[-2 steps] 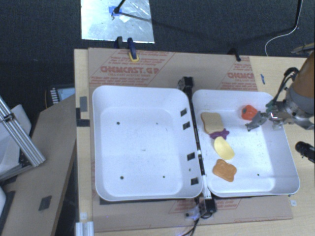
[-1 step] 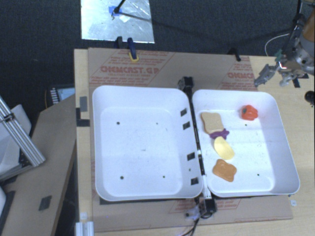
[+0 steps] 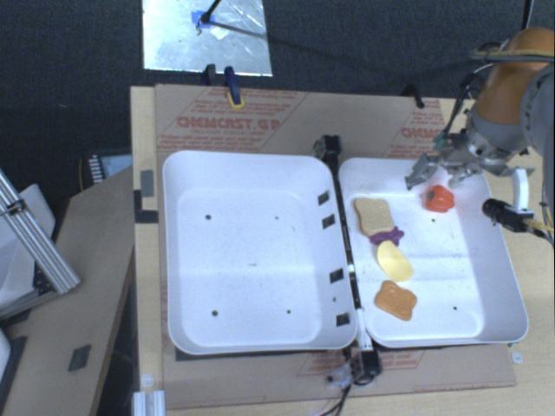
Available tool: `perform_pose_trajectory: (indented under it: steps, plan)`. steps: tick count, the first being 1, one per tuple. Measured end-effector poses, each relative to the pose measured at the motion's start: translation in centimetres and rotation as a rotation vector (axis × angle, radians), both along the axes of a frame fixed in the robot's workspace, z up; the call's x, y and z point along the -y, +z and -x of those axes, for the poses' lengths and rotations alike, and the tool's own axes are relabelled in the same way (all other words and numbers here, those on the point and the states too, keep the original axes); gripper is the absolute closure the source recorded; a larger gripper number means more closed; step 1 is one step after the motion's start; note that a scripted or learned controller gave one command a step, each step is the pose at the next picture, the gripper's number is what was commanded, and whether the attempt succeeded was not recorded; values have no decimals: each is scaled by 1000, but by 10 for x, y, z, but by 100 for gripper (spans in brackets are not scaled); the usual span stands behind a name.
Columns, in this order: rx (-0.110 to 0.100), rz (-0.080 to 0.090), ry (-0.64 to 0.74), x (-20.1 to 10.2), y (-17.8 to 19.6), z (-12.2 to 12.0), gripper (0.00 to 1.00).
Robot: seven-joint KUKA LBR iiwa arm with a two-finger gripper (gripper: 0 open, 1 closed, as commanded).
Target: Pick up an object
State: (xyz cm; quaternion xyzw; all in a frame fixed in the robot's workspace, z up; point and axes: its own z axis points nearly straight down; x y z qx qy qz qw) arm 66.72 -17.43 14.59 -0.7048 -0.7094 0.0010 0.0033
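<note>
1. We see the gripper point(image 3: 444, 170) low over the back of the right bin point(image 3: 494, 271), with its two fingers spread wide and nothing between them.
2. The red piece point(image 3: 440, 198) lies on the bin floor just in front of the gripper and a little toward its right finger; we cannot tell whether that finger touches it.
3. The other candidates sit along the bin's left side, well apart from the gripper: a tan slice point(image 3: 374, 216), a small purple piece point(image 3: 388, 234) touching its front edge, a yellow piece point(image 3: 395, 261) just in front of that, and an orange piece point(image 3: 395, 300) nearest the front wall.
4. The left bin point(image 3: 186, 232) is not involved in the pick.
5. We judge the task as barely begun: the arm is at the bin and the jaws are ready, but no object is held or lifted.
6. What is left, as we read it, is everything that counts: centre the jaws over one object, most likely the red piece since it is nearest, descend, close on it, and raise it off the floor.
</note>
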Motion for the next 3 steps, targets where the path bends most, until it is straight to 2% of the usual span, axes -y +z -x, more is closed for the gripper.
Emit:
perform_pose_trajectory:
  steps: [1, 2, 3]
  plan:
    - [5, 6, -10, 35, 14, 65, 0]
    - [24, 8, 2, 18, 120, -6, 0]
    - [1, 1, -2, 2, 3, 0, 0]
